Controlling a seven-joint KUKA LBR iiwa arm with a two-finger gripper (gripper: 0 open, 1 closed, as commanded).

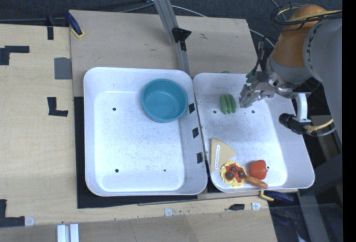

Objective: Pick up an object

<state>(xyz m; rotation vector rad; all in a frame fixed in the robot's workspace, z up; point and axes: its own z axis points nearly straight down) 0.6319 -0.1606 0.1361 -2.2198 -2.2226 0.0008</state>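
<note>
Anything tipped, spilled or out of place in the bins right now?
Nothing stands out. The round blue bowl sits upright in the left bin; the green ridged piece, red tomato and pizza slice toy lie inside the right bin, beside the pincer.

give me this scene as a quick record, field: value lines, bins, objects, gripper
left bin: holds a blue bowl near its upper right corner
right bin: holds a green ridged object near the top, and a pizza slice toy and a red tomato-like object at the bottom
gripper: over the right bin, just right of the green object; grip state unclear
held object: none visible
</note>
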